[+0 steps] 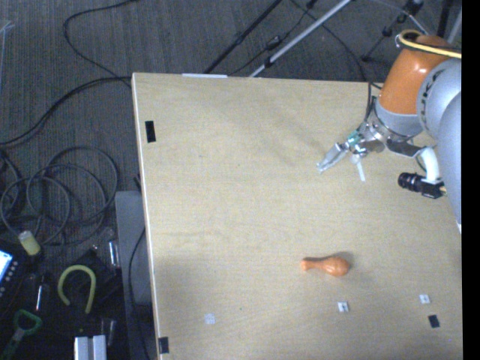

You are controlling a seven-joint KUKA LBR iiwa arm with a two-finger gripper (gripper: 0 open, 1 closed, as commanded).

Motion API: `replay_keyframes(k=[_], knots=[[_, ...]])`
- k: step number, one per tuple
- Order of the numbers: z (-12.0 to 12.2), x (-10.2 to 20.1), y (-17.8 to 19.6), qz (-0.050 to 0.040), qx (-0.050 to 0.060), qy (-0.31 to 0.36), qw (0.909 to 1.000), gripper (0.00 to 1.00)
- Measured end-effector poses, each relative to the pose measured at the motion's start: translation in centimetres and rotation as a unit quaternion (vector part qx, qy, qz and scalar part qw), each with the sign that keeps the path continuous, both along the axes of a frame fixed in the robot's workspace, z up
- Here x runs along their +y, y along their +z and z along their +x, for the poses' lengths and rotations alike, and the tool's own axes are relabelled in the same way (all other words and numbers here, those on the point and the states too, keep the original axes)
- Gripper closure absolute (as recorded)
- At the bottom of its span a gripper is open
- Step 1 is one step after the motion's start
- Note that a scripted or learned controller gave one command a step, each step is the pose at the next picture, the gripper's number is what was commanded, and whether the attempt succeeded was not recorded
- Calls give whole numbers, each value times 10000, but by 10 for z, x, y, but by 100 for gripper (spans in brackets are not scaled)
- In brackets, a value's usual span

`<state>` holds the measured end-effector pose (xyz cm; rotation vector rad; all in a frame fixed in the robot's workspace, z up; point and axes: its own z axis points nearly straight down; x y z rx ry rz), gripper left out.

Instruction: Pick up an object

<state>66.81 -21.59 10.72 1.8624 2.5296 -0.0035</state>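
The arm (431,88) enters from the right edge of the view, grey with an orange band above the wrist. Its pincer (343,163) sits over the bare tan bench (225,201), in the upper right part of the surface. The two fingers (330,158) are spread apart at the tips — one points out to the left, the other angles downward in the view. Nothing lies between them; the pincer holds no object.

The task's thing is a small orange object (327,265), bulb-shaped at one end and tapering to a narrow neck at the other. It lies flat on the bench, below the pincer in the view and well apart from it. Its narrow end points left, its rounded end right.

Below and to the right of the orange object, small marks (343,306) are scattered on the bench surface — some pale, some dark. A black mark (150,131) sits far to the left of the pincer, near the bench's left edge.

Beyond that edge, on the floor, lie coiled cables (60,193) and a yellow-green hook (77,282). Above the pincer, past the far edge of the bench, light-coloured stand legs (315,22) cross the dark carpet.
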Motion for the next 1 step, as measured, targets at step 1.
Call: replay_keyframes(k=[1], knots=[[1, 7, -23, -1, -1, 687, 9976, 0]])
